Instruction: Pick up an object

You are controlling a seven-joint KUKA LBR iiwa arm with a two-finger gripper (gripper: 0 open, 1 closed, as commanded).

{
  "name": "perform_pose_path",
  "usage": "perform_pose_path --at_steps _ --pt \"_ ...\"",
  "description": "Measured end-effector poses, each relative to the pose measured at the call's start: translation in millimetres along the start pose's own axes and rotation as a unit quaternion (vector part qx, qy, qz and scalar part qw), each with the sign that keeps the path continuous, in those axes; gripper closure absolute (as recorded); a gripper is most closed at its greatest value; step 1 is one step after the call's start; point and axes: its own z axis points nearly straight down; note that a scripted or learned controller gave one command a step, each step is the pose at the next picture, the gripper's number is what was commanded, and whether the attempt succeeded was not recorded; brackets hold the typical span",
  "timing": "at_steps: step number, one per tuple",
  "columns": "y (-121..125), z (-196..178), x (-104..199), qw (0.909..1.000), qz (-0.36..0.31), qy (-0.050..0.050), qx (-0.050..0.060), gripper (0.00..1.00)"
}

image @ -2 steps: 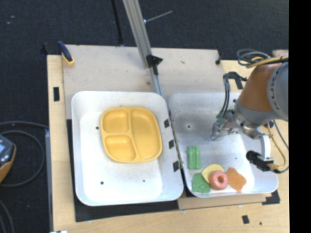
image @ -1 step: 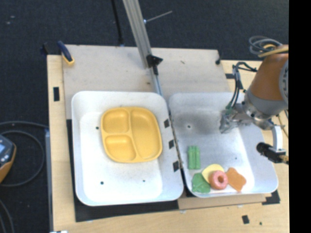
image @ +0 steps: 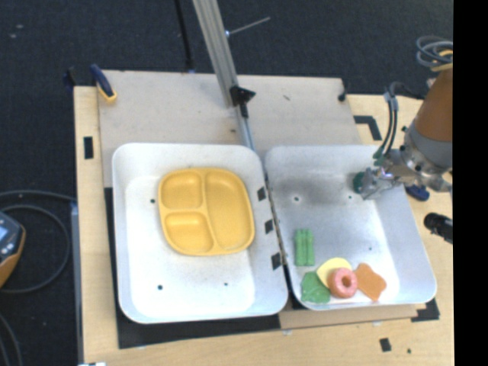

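Observation:
A cluster of small toys lies at the near edge of the right bin (image: 396, 227): a green ridged block (image: 304, 247), a green lump (image: 313, 287), a yellow piece (image: 333, 269), a pink ring (image: 343, 283) and an orange piece (image: 371, 281). My gripper (image: 364, 182) hangs over the far right part of that bin, well above and behind the toys. Nothing shows between its fingers.
A yellow divided plate (image: 206, 210) rests in the left bin (image: 137, 280). A slanted metal pole (image: 217, 48) rises behind the bins. Cables lie at the left and the top right. The bench edge runs along the bottom.

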Motion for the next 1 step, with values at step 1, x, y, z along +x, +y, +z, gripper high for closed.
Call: perform_pose_path --at_steps 1 --pt "1.6 -45.3 -1.7 1.0 -0.002 0.0 0.0 1.0"
